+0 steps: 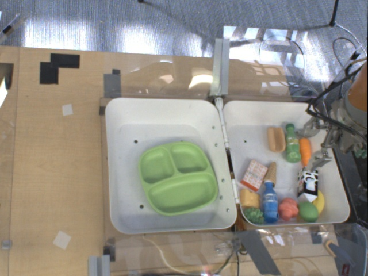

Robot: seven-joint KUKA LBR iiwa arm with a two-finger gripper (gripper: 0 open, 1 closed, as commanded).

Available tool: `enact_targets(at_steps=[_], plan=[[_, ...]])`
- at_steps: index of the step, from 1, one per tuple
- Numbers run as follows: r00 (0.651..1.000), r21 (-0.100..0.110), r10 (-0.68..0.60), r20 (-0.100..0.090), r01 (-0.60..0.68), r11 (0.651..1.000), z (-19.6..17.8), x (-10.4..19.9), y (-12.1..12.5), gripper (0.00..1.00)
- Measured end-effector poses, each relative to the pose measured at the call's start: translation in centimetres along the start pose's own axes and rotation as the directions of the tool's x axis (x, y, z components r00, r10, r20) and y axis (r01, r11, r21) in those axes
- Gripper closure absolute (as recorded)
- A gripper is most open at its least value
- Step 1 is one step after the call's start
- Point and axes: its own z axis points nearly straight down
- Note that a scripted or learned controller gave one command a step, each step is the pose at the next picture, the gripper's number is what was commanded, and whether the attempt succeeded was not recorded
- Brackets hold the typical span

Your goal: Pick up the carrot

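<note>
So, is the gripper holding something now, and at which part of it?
Nothing is held. The gripper is open beside the carrot, which lies in the right bin.

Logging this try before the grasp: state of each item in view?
carrot: lying in right bin, beside green bottle, not held
gripper: open, fingers either side of carrot
green divided plate: flat in left bin
blue bottle: lying down
cow-print carton: lying on its side
hot dog bun: lying flat

The plate [179, 177] lies in the left bin [123, 131]; carrot [305, 151] in the right bin [247, 122].
</note>
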Motion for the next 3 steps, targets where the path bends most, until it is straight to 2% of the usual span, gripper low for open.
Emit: enact_targets(at_steps=[1, 2, 3], plan=[[0.998, 0.004, -0.056, 0.01, 0.056, 0.998, 10.7, -5.5, -0.8, 0.0], [0.988, 0.006, -0.153, 0.012, 0.153, 0.988, 0.8, -6.4, -1.0, 0.0], [0.943, -0.002, -0.332, -0.002, 0.332, 0.943, 8.5, -5.8, -0.9, 0.0]])
